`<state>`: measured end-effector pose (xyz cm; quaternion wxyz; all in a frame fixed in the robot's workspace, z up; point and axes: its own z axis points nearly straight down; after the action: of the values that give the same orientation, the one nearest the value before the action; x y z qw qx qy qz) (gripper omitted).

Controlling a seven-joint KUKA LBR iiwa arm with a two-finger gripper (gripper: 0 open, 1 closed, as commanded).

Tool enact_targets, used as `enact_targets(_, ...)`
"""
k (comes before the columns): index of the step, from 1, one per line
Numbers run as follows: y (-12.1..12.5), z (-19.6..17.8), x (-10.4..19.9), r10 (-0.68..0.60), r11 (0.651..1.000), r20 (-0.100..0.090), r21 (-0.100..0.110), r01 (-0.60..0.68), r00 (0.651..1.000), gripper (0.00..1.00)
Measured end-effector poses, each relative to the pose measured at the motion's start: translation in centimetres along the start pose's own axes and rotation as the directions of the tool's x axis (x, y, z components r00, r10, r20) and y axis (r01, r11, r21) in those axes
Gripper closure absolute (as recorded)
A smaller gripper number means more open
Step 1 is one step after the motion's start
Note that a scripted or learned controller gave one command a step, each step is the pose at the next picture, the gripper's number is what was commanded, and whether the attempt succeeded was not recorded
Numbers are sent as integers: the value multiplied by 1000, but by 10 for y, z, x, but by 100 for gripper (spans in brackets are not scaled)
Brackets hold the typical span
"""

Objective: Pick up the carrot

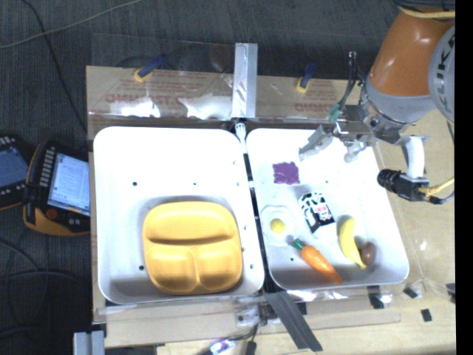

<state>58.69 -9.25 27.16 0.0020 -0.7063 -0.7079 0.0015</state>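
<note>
The orange carrot [319, 259], with a green stem end, lies near the front of the right bin [384, 198], pointing toward the front right. My gripper [332, 147] hangs over the back of that bin, well behind the carrot. Its fingers are spread open with nothing between them.
A yellow banana [347, 239] lies just right of the carrot. A black-and-white toy [316, 209] and a small fried-egg piece [277, 224] sit behind it, with a purple piece [286, 172] further back. A large yellow bread-shaped object [192, 246] sits in the left bin [118, 161].
</note>
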Motion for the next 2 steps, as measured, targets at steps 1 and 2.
enact_targets(1, -57, 91, 20, -38, 999, -1, 1, 38, 999, 0)
enact_targets(2, -102, 152, -32, 26, 1000, -1, 1, -26, 1000, 0)
